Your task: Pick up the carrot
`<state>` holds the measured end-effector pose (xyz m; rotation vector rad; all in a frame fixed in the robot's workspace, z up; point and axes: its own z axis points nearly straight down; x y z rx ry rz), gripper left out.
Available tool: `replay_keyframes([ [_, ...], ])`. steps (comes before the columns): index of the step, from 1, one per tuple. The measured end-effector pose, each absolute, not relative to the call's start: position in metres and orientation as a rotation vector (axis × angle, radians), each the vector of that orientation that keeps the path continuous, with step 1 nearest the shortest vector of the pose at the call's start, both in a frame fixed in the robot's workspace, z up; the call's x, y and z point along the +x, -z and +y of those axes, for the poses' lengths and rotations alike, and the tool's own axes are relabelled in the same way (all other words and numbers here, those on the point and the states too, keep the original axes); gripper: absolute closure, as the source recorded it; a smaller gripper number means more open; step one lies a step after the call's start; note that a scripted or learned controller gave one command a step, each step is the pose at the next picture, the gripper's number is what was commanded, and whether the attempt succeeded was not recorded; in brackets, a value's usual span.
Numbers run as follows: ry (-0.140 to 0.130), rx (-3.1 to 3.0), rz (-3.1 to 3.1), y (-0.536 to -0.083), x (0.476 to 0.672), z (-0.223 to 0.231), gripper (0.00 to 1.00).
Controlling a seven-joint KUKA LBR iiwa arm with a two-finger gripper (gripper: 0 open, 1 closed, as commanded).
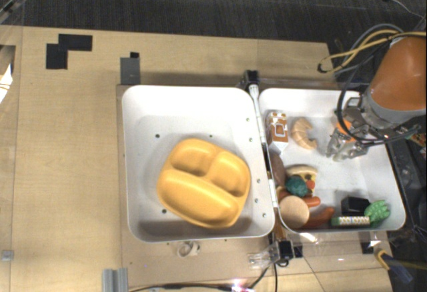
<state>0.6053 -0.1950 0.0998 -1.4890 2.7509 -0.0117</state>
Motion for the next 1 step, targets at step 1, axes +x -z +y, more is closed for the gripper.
replay_keyframes([
  [1,0.021,-1.654,2.653,-0.0918,0.6008,-0.2074,0.0],
])
